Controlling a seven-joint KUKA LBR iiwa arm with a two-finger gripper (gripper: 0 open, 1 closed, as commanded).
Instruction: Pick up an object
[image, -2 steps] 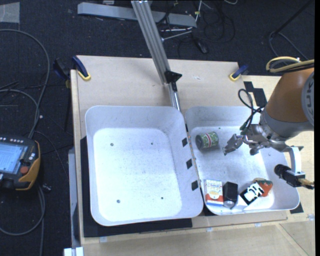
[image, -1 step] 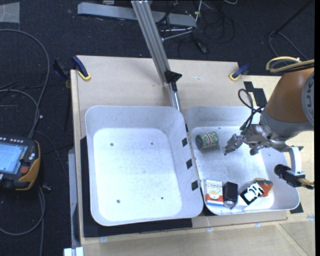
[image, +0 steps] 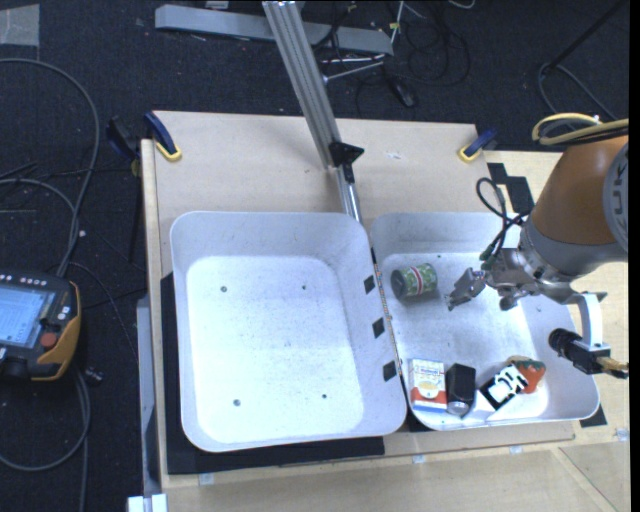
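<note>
Can (image: 414, 281) lies on its side in the right bin (image: 440, 232), upper-left part, near the wall shared w/ the left bin (image: 265, 335). Green label, silver end facing left. Nothing touching it.

Jaws (image: 463, 291) hang just right of the can, a bit lower, apart from it. Dark fingers point left/down toward the bin floor; they look slightly spread, nothing between them. Too small to be sure how wide.

Other items sit along the right bin's near edge: orange-and-white box (image: 427, 383) at the left corner, black block (image: 460, 386) just beside it, touching or nearly so; then a black-and-white item (image: 504, 385) leaning against an orange-red thing (image: 531, 372). All well apart from the jaws.

Arm (image: 585, 205) comes in from the right, orange band up top, grey wrist below over the bin's right half. A white bracket w/ a black cylinder (image: 572, 346) sticks out under the wrist, above the bin's right rim.

Left bin: white, speckled, a few small dark dots on its floor. Black clips (image: 378, 326) run down the seam between the two bins.

Both bins rest on the light wood counter (image: 250, 160). Yellow-and-blue clamps (image: 163, 138) at the far corners, left and right. A silver rail (image: 310, 85) slants from top centre down to the bins' far edge. Beyond the counter, dark carpet w/ cables; a handheld pendant (image: 33, 325) w/ lit screen and orange trim lies on the floor at far left.
</note>
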